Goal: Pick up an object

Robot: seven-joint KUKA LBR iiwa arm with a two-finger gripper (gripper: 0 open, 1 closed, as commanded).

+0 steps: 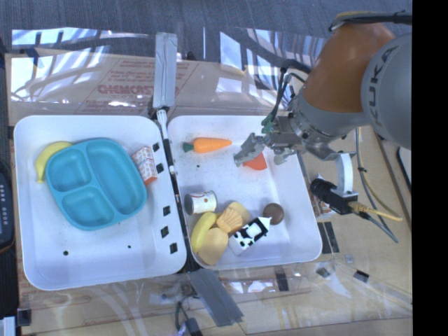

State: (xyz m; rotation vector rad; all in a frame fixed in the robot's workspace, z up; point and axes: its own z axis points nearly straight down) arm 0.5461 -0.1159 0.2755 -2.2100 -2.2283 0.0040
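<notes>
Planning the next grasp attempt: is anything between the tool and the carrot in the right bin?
Nothing visible does. The tool hangs over the right bin beside an orange-red piece, and the carrot lies to its left in the view with bare white floor between them.

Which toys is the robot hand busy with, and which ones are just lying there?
In the job: the hand, down over the orange-red piece in the right bin.

Just lying there: carrot, small cup, banana, brown ball, cow toy, blue tray, can in the left bin.
</notes>
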